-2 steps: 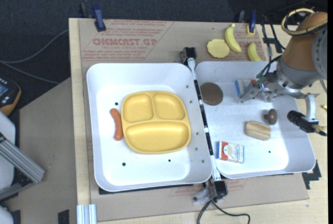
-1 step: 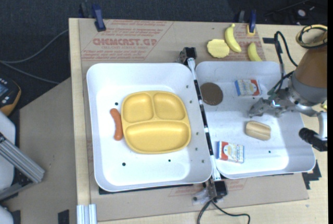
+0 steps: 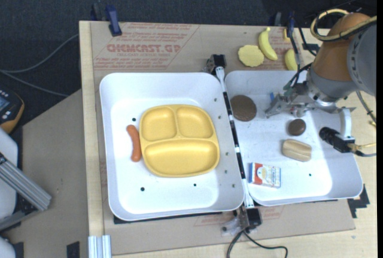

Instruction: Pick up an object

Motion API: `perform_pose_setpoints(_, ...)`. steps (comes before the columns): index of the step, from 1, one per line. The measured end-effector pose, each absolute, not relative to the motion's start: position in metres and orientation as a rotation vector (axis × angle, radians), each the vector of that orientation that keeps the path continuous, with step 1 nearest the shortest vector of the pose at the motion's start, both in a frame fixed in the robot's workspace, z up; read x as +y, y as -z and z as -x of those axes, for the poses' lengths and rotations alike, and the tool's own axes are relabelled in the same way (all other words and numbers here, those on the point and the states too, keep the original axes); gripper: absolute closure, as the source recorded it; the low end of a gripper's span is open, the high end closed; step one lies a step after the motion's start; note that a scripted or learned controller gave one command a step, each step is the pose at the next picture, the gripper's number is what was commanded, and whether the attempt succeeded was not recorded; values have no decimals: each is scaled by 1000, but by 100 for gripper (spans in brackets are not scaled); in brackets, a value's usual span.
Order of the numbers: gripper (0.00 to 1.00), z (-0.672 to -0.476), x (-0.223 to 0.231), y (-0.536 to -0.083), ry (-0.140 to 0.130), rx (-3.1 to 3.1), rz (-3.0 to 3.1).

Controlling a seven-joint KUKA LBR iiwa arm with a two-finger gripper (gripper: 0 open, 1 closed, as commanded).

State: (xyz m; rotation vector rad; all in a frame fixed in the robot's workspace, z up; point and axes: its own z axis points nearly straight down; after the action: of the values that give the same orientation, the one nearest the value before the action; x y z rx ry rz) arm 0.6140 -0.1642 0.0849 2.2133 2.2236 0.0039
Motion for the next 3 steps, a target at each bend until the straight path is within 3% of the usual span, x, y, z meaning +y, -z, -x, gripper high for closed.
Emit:
perform_pose_setpoints(1, 0, -670, -200, -157, -8, 2214, -2210)
perform_pose_setpoints(2, 0, -630, -198, -84, -6, 2219, -2225)
perform_pose_setpoints(3, 0, -585, -201, -85, 4, 2222, -2227)
